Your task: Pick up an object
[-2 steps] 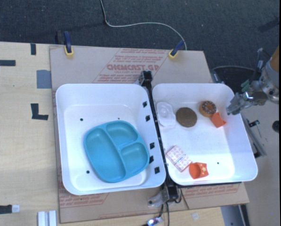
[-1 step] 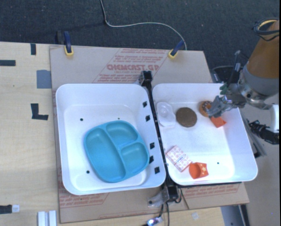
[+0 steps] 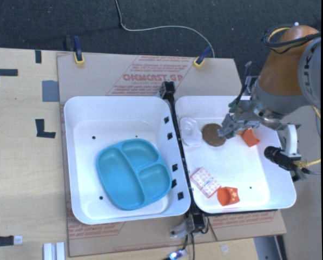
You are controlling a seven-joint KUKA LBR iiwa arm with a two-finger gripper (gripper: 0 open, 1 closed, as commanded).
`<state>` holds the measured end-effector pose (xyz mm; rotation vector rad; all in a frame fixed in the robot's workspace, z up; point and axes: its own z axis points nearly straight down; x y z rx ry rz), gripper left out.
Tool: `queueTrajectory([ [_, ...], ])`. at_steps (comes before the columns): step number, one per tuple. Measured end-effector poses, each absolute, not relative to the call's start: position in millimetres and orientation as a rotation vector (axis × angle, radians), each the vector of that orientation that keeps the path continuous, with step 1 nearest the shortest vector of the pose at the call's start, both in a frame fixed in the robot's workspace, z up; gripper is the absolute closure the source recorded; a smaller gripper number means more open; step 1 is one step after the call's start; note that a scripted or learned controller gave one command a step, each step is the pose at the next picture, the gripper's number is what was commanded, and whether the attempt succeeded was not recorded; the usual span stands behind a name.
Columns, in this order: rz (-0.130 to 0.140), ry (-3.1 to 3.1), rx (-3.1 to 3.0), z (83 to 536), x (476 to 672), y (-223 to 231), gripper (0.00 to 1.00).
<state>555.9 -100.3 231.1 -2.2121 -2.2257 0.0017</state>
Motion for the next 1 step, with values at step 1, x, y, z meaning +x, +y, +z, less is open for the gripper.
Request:
queueTrajectory([
  [1, 0.002, -2.226, -2.212, 230.4, 554.6, -56.4, 1.0],
])
